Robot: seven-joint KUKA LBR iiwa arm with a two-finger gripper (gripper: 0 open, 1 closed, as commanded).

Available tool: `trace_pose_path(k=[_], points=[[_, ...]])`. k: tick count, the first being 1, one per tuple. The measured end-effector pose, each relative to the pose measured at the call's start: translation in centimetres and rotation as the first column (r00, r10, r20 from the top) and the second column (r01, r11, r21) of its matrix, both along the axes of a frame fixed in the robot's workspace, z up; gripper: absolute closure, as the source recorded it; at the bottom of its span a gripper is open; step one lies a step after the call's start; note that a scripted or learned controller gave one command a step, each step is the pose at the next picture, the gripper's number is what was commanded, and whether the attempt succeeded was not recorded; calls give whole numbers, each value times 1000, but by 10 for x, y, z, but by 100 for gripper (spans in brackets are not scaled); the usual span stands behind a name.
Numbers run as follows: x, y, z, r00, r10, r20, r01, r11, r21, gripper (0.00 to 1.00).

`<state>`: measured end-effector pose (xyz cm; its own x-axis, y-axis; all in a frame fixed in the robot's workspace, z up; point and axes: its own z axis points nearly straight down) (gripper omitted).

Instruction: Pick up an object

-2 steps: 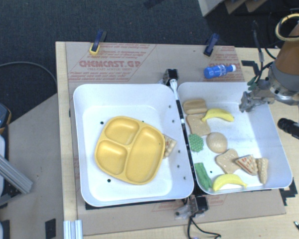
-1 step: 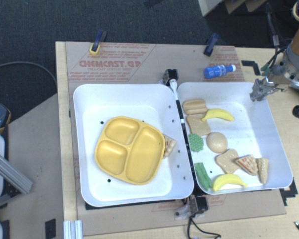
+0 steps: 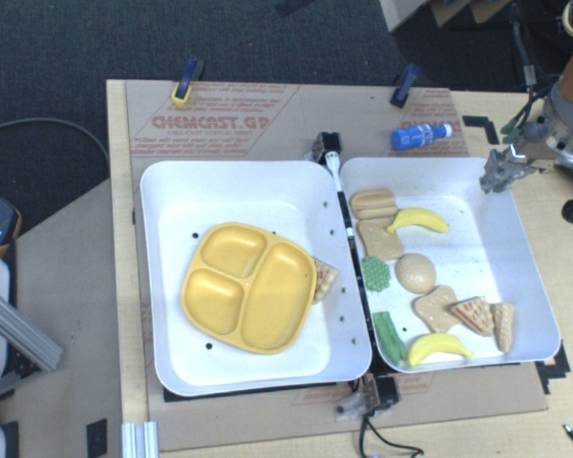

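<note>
In the right bin, a banana is seen nearest the camera beside a green piece, with a pizza slice and a round bun just behind. A second banana lies farther back. The yellow divided plate is held by the left bin. At the right bin's far corner the gripper is poised; whether it is open cannot be told.

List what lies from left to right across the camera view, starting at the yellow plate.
Yellow divided plastic plate → round green ridged toy → beige round toy bun → red-topped toy pizza slice → tan toy wedge.
</note>
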<state>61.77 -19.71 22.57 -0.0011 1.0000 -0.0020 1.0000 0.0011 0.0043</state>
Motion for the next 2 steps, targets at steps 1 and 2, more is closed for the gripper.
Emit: trace_pose_path(k=[1,2], points=[[2,55,-10,1000,4,-6,-4,1000,4,100],[6,116,1,1000,6,-4,-6,1000,4,100]])
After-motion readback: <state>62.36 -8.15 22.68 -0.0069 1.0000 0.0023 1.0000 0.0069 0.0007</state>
